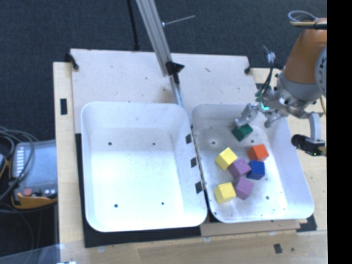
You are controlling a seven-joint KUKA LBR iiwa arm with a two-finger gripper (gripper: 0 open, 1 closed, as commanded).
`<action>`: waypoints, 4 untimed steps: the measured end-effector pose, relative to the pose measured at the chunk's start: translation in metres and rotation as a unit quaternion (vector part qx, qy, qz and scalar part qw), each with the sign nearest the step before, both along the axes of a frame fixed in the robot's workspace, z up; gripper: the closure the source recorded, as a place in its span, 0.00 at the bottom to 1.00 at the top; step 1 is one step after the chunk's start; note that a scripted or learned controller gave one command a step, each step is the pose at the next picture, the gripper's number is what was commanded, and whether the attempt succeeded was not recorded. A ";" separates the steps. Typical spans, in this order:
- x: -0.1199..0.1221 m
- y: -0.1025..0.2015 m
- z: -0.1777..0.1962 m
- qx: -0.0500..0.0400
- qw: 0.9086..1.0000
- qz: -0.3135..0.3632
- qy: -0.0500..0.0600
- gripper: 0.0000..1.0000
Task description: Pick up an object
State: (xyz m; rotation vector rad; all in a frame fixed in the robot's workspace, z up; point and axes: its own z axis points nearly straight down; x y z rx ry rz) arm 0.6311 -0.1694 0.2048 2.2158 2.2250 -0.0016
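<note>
Blocks are sitting in the right bin [291, 169]: two yellow cubes [226, 159] [224, 192], two purple ones [239, 168] [244, 188], a blue [256, 170] and an orange [258, 152]. Further up, a green block [241, 131] is lying directly under the gripper [258, 114], whose fingers are spreading apart, gripping nothing. Arm and wrist are hiding the bin's far right corner.

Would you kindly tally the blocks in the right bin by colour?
Yellow: 2
Purple: 2
Orange: 1
Blue: 1
Green: 1
Total: 7
</note>
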 end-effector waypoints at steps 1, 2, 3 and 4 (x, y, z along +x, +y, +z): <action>0.006 0.000 -0.044 0.000 1.000 0.001 0.002 0.00; 0.000 0.002 -0.089 0.000 1.000 -0.002 0.002 0.00; 0.000 0.002 -0.108 0.000 1.000 -0.002 0.000 0.00; 0.001 0.001 -0.095 0.000 1.000 -0.002 -0.002 1.00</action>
